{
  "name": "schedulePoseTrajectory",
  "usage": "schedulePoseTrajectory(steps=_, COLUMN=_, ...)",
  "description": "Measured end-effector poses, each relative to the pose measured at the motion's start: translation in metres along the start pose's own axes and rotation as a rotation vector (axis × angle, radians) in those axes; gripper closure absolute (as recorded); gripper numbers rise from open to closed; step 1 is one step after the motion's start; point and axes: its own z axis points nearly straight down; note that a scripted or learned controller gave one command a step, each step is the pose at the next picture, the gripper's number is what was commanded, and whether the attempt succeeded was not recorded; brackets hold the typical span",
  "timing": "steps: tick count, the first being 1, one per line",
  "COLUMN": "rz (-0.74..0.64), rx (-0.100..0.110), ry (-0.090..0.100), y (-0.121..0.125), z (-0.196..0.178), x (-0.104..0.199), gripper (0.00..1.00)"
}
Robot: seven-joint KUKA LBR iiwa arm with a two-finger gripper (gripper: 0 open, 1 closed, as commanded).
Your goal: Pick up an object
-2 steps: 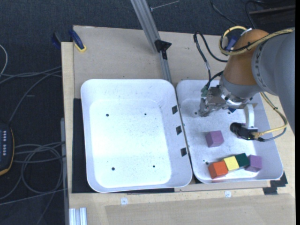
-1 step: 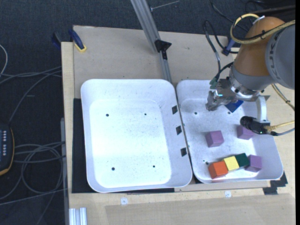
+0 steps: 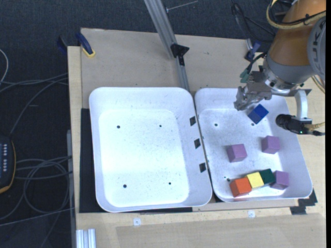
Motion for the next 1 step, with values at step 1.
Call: schedulePoseTrajectory(steps=1, rz=0.001, rx=0.011, ry=0.0, y=0.0002, z=0.0117, x=0.0004, gripper=1.0)
